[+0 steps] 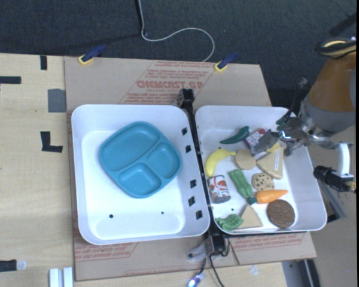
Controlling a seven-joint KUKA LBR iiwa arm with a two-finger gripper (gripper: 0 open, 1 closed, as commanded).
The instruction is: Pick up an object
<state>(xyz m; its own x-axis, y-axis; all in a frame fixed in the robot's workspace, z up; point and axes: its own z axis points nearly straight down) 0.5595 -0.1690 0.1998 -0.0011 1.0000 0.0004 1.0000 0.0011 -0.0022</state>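
My gripper [279, 142] hangs over the upper right part of the right bin [308, 187], its fingers spread open with nothing between them. Just below it lie a pale wedge [273, 165] and a beige round piece [245, 159]. A small dark packet [253, 140] and a green pepper [234, 136] sit to its left. Further down are a yellow banana [218, 159], a small can [219, 188], a green stick [242, 183], a speckled cookie [262, 180], an orange carrot [270, 195] and a brown disc [280, 213].
The left bin [93, 220] holds a blue compartment plate [140, 159]. A divider with black clips [194, 160] runs between the bins. A tan wedge [252, 217] and a green leaf [229, 222] lie at the right bin's front. The arm's body [335, 100] stands at the right.
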